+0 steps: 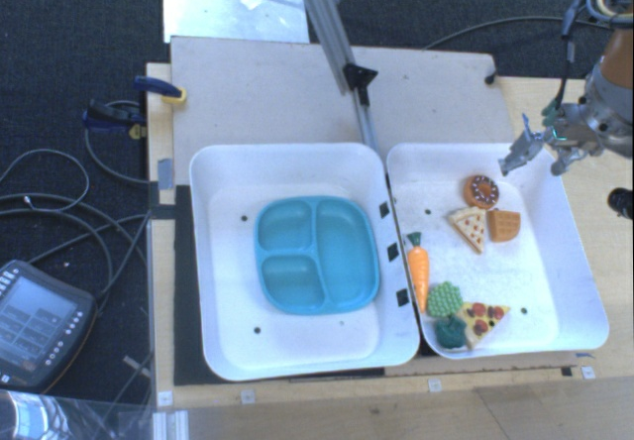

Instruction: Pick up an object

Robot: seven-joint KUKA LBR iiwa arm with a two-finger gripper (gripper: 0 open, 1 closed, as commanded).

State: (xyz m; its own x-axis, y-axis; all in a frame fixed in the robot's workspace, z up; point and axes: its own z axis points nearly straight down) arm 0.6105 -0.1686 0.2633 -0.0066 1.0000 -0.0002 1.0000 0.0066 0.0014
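Leftmost, a handheld controller (38, 321) is seen lying off the desk (258, 91) among loose cables, kept out of the working area. On the desk's left edge a blue and yellow clamp (158, 88) is fixed, apparently to hold the board in place.

Next, the left bin (213, 190) is occupied by a blue divided tray (317, 255), laid flat near the bin's centre; nothing is carried in its compartments, and it seems too broad to be a likely pick. A slanted metal pole (322, 7) is seen crossing above the desk's back edge, ending near the seam between the bins.

In the right bin (575, 260) the small toy foods, the probable targets, are gathered. A carrot (419, 272) is laid along the bin's left wall. Toward the front edge, a piece of broccoli (444, 298) and a pizza slice (482, 316) are found touching, which could make a clean grasp awkward. Nearer the back, a donut (482, 191), a sandwich wedge (468, 227) and a waffle (503, 225) are clustered close together.

Finally, the tool (540, 153) is held above the right bin's back right corner, its fingers spread apart with nothing between them, so no object has been taken yet. The donut cluster is judged nearest for a descent.
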